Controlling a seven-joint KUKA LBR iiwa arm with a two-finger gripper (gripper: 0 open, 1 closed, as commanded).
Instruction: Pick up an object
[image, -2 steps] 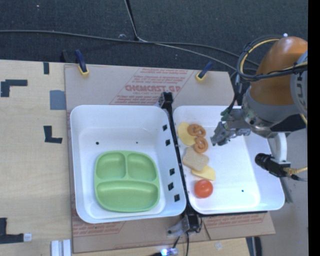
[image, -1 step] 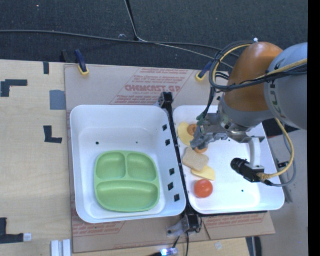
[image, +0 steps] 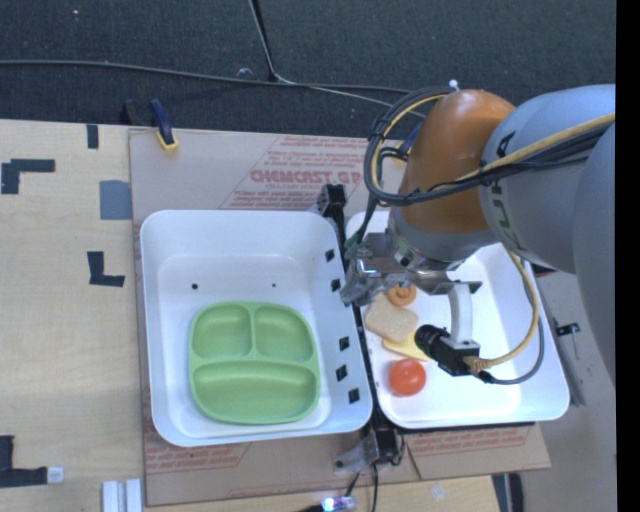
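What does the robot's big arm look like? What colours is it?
The arm is fat, round and shiny grey, with a big orange band near its wrist. Yellow and black cables loop around it, and another yellow cable curls down by a small black part.

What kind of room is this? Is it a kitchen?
Probably a robot lab, not a kitchen: a big robot arm reaches over two white bins, cables trail across the floor, and the food looks like toys.
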